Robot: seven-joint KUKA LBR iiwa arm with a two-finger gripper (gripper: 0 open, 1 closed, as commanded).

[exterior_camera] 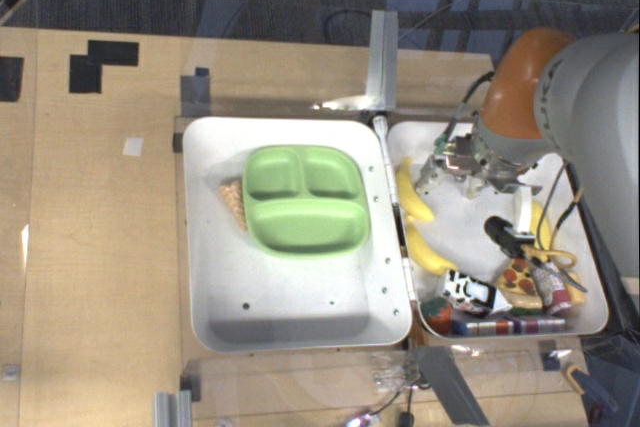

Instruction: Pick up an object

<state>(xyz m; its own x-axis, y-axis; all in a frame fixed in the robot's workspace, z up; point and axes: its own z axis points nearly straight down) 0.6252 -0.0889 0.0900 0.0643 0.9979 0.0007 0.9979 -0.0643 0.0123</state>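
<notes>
In the right bin, my gripper hangs low over the far left part, at the end of the grey arm with the orange band. Just left of and below it lies a yellow banana, and a second banana lies nearer the front. Nothing shows between the gripper and the bananas. A black-and-white toy, a pizza-slice toy and a row of coloured markers lie along the bin's front.
The left bin holds a green divided plate with a tan waffle-like piece tucked at its left edge. A metal post stands behind the wall between the bins. Bare wooden bench lies to the left.
</notes>
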